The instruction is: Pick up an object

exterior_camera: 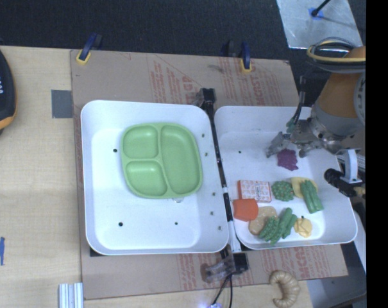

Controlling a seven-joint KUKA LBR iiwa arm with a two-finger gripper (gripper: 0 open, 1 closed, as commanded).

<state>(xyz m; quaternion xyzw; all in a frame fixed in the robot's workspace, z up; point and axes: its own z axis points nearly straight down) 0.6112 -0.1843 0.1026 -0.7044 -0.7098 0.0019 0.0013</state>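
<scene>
One purple piece [287,160] lies under the spread-fingered, empty gripper [288,145] in the right bin [245,124]; descending straight should centre it.

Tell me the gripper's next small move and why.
Probably a short straight descent. The gripper hangs open in the right bin, its fingers spread just above the purple piece, with nothing between them. The piece lies apart from the other food toys, so lowering and then closing there looks like the cleanest try.
</scene>
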